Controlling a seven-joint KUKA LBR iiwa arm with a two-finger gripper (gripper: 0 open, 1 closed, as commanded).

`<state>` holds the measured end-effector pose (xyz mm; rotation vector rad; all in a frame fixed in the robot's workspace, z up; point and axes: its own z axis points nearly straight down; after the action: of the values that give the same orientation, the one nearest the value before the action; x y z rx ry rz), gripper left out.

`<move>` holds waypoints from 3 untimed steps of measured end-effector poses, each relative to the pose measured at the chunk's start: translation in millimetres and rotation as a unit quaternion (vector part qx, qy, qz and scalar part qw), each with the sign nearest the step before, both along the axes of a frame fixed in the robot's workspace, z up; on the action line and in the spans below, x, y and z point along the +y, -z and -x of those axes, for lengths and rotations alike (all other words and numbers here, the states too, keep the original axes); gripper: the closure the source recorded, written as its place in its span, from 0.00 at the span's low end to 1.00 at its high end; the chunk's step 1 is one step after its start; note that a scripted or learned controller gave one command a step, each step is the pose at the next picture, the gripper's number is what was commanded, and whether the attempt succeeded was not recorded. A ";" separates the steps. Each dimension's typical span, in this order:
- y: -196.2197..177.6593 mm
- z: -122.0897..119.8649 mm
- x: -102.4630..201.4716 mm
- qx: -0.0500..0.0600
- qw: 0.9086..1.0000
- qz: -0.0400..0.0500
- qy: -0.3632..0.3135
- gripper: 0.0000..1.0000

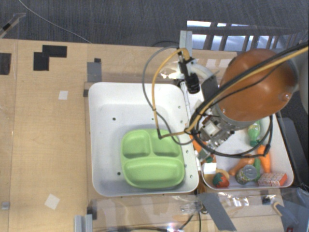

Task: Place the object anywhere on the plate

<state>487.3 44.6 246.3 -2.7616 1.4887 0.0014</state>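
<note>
1. A green divided plate (153, 159) with three compartments lies in the left white bin (104, 129), toward that bin's near right corner.
2. Right of the plate, past the wall the two bins share, the right white bin (285, 166) holds a cluster of toy foods.
3. Nearest the plate is a strawberry (221, 179), red with a green top, in the near left corner of its bin.
4. Farther right from the plate lie a small can (245, 174), a carrot (240, 166), a pink packet (272, 179) and a green vegetable (254, 134).
5. The gripper (205, 149) hangs just right of the plate, over the shared wall, under the arm's orange band (257, 84); whether it is spread or pinching anything cannot be told.
6. Cables (153, 98) loop over the left bin, behind the plate.
</note>
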 end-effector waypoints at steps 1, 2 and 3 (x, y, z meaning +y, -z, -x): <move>-85.0 -0.7 63.6 -0.005 0.998 0.000 -0.059 1.00; -110.7 -7.3 55.1 -0.003 0.980 0.001 -0.197 1.00; -241.8 -14.5 103.2 -0.005 0.957 0.001 -0.290 1.00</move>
<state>501.9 147.8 488.1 -3.0719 0.6241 -0.0125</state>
